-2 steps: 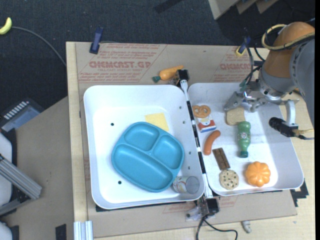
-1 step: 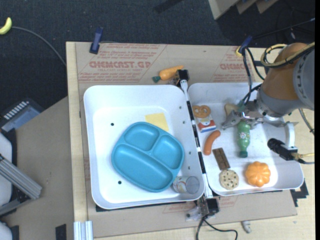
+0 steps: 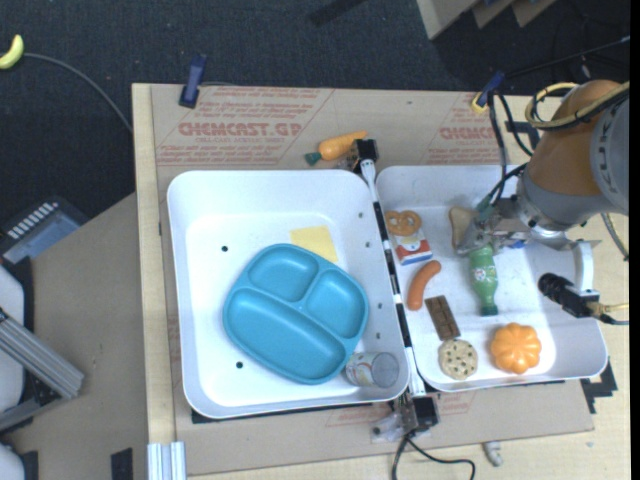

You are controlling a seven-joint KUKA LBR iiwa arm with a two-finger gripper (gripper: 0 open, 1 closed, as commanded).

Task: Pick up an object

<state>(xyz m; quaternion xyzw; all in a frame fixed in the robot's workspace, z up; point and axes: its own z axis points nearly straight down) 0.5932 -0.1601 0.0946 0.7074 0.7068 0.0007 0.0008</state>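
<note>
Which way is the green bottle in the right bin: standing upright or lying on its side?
Lying on its side. The green bottle shows its full length flat along the right bin floor, just below the gripper.

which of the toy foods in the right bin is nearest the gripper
The green bottle: its top lies right at the gripper. The sausage, pumpkin, cookie and pretzel all lie farther off.

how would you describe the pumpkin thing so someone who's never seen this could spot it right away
Look in the right white bin, at its near right corner. The small orange pumpkin sits there, just right of the round speckled cookie and below the green bottle. It is the only ribbed, round, bright orange item in that bin.
</note>
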